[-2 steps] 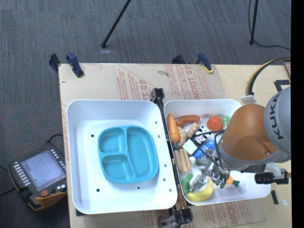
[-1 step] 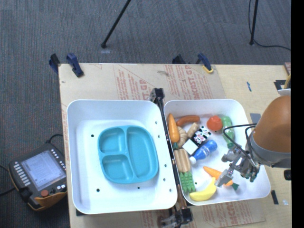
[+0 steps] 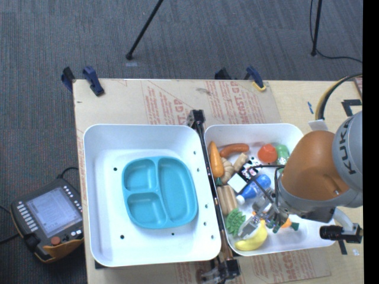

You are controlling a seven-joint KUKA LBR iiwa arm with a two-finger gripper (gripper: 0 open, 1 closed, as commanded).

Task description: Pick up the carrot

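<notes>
My pincer point(image 3: 265, 216) hangs low over the near part of the right bin point(image 3: 308, 242), just above a banana point(image 3: 253, 239) and beside a green leafy piece point(image 3: 235, 220) — whether it is wide or narrow I cannot tell, my own wrist covers too much. The carrot point(image 3: 215, 160) lies apart from it at the bin's left wall, pointing away from the camera. Near it sit a sausage point(image 3: 234, 149), an orange ball point(image 3: 267, 153) and a blue bottle point(image 3: 254, 189). The left bin point(image 3: 102, 158) holds a blue sectioned plate point(image 3: 159, 192).
</notes>
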